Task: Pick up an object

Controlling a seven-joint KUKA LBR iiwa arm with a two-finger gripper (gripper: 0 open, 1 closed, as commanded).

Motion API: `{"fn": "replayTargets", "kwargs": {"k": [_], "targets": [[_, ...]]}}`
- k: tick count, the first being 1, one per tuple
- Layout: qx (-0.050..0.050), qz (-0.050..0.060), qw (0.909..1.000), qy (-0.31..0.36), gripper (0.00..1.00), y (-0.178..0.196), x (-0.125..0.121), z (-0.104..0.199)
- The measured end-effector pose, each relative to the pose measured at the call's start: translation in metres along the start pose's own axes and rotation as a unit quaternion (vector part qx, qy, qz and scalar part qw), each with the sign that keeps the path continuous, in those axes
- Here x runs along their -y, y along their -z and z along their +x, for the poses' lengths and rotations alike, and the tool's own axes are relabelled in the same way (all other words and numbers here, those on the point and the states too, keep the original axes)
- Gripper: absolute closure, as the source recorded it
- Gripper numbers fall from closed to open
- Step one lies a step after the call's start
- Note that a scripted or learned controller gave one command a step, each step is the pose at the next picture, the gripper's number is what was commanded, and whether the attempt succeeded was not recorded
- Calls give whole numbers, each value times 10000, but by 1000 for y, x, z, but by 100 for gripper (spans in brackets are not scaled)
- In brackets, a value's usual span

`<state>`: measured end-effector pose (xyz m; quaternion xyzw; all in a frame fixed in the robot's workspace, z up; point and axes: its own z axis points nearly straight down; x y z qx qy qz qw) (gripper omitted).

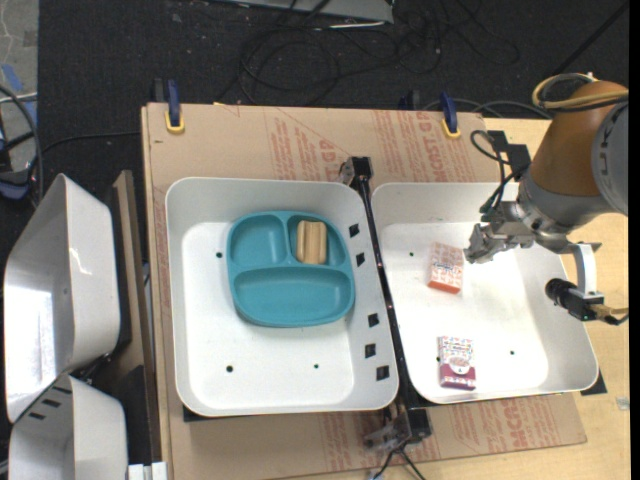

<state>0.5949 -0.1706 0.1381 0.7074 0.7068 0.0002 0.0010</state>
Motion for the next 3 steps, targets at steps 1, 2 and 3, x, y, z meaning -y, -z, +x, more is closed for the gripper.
{"fn": "replayTargets", "kwargs": {"k": [1,2,3], "targets": [[4,-22,10000,18,100,63,-5,0],[6,-26,10000,26,100,126,-12,3],[0,-4,10000,23,100,134,-13,3]]}}
